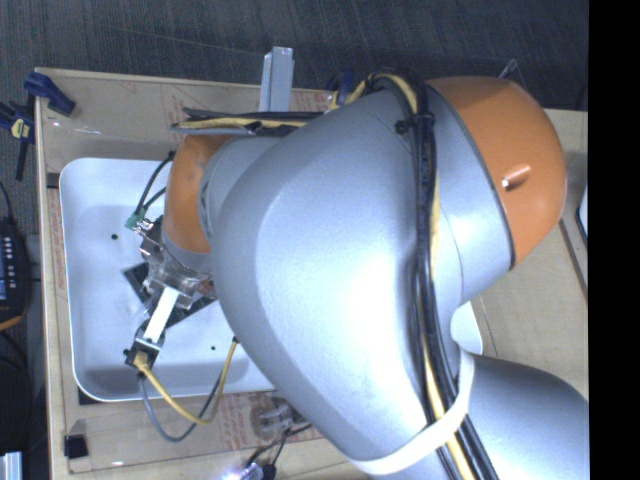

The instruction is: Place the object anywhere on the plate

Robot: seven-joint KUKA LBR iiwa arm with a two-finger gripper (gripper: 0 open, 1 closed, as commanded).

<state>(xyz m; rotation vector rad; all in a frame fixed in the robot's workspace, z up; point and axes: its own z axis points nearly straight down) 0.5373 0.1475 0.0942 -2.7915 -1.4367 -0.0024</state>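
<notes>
Here, the gripper (pixel 160 276) sits low inside the left white bin (pixel 88 230).

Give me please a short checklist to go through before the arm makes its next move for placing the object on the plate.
1. Wrist over a bin: ok. The orange-banded wrist hangs above the left bin.
2. Object found: cannot tell. The arm covers much of the bins, and I cannot pick out the object.
3. Plate position known: cannot tell, for the same reason.
4. Bench corner hardware away from the arm: ok. The blue clamp at the far left corner sits well apart from the wrist.
</notes>
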